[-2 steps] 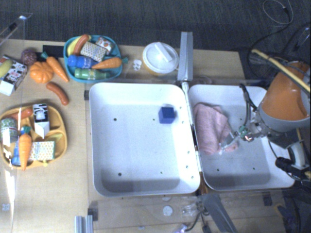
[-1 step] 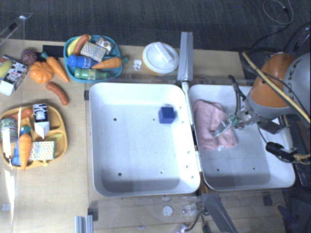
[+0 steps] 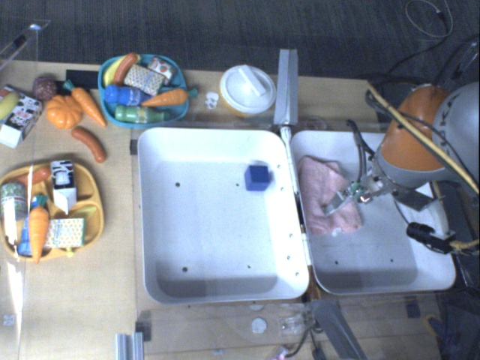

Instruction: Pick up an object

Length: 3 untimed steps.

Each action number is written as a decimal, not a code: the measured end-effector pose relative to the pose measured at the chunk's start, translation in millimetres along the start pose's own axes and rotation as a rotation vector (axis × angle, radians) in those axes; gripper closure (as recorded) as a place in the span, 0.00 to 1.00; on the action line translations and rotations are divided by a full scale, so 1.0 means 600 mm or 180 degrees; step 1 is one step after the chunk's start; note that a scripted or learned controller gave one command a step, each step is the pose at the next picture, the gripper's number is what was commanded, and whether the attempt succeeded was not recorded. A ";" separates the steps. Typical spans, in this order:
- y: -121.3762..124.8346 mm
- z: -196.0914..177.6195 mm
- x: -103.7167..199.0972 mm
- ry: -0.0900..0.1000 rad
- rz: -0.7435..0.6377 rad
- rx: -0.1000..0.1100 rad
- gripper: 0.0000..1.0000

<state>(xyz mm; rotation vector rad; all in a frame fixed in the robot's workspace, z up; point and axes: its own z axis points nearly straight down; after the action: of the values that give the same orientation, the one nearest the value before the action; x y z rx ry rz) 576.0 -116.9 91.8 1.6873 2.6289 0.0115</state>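
Blue cube (image 3: 258, 177), one; pink cloth (image 3: 324, 193), one

A light wooden bench (image 3: 75, 291) with dark grey carpet floor (image 3: 225, 13) behind it

The carpet runs along the bench's far edge, and thin black cables (image 3: 427, 13) curl on it near the far right corner. A grey metal bar (image 3: 286, 88) stands up at the middle of the far edge. The light is soft and even.

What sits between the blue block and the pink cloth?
From the camera view: bare floor of the left bin, then the bins' meeting rims, between blue block and pink cloth.
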 end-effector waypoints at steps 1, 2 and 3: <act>-0.008 0.000 0.007 0.0000 -0.0214 -0.0006 0.00; 0.092 0.004 -0.040 0.0008 0.0036 0.0008 0.00; 0.076 0.002 -0.010 0.0004 -0.0219 0.0003 0.00</act>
<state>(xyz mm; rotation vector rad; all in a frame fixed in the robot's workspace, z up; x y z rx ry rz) 620.2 -103.2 91.5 1.5966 2.6865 0.0102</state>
